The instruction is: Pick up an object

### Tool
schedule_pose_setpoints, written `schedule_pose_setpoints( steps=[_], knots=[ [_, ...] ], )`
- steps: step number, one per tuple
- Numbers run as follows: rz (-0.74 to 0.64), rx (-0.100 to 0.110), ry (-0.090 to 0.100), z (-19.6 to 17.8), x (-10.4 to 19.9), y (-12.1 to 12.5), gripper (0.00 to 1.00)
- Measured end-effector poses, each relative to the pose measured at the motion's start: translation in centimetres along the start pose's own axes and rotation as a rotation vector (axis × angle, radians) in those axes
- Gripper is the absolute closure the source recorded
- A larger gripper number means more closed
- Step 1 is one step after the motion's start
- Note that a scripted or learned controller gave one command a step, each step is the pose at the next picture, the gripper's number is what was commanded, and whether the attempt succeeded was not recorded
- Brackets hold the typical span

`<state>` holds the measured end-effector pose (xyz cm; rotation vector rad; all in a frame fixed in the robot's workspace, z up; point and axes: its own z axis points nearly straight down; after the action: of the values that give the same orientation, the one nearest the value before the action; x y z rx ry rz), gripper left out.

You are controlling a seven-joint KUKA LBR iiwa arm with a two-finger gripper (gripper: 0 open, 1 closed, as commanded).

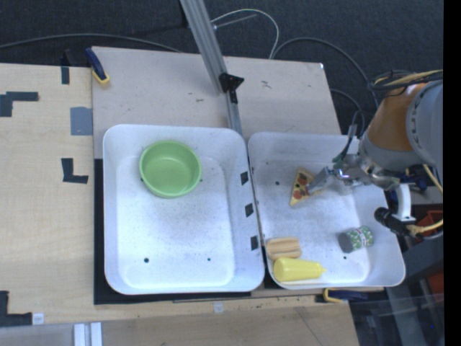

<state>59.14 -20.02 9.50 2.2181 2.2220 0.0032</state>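
In the right bin (382, 269), a toy pizza slice (300, 187) lies near the middle, yellow with red spots. My gripper (319, 182) reaches in low from the right and its tip sits right against the slice's right edge. The grey arm with its orange band (392, 125) stands over the bin's right rim. Nothing is lifted off the bin floor. Along the front of the same bin lie a tan bread-like roll (283, 247), a yellow block (297, 269) and a small green-and-grey can (357, 238) on its side.
The left bin (119, 265) holds a green bowl (170, 168) at its back left. A slanted metal pole (209, 45) runs down to the divide between the bins. Cables trail across the dark floor behind the bench.
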Motion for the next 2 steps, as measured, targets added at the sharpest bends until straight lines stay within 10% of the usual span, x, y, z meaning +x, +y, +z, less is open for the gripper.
schedule_pose_setpoints(
  steps=[1,2],
  knots=[
    [-0.001,-0.004,-0.002,-1.1,0.1,0.1,1.00],
    [0.001,0.000,-0.001,-5.4,0.1,0.0,1.00]
  ],
)
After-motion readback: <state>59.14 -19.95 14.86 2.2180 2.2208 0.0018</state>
